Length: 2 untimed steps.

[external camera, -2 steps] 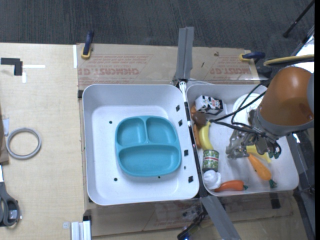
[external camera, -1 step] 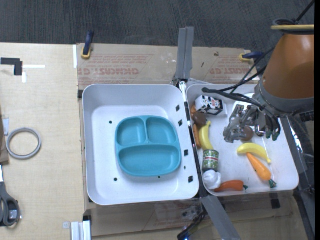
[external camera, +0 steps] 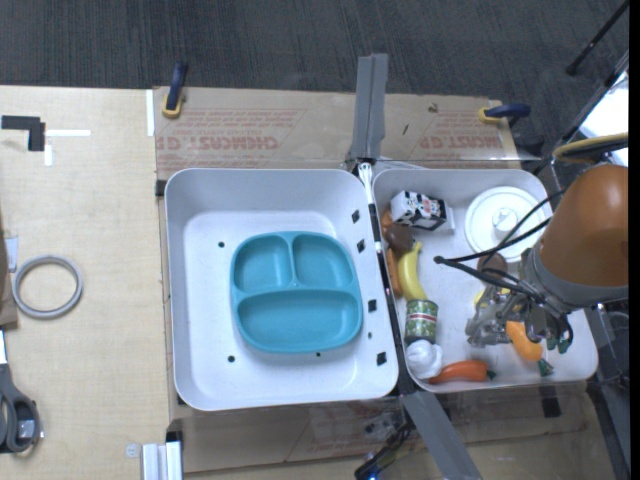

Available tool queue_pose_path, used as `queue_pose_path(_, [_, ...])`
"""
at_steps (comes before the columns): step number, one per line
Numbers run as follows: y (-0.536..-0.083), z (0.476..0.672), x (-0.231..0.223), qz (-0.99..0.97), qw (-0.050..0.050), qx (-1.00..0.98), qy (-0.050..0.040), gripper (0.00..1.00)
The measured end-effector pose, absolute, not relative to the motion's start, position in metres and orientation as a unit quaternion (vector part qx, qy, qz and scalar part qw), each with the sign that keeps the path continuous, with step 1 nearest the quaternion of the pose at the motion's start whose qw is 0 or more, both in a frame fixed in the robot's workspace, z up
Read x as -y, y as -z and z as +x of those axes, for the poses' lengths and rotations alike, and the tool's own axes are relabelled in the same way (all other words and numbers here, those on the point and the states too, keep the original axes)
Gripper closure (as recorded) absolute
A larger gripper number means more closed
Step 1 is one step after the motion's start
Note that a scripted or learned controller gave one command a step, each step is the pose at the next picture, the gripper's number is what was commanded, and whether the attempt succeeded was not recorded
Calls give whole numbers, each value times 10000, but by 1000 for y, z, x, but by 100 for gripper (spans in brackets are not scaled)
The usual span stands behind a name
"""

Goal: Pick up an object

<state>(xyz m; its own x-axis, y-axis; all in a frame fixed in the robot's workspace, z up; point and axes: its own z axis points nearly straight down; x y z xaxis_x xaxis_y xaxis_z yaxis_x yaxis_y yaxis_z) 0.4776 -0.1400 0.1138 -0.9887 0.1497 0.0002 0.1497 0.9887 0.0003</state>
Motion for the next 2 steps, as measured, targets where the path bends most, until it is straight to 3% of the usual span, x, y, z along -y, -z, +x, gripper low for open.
queue_pose_path(1, [-92,478,222,-19,-13,10000,2,100])
queue_pose_path(2, [-93,582,221,-1460,-26,9893,2,100])
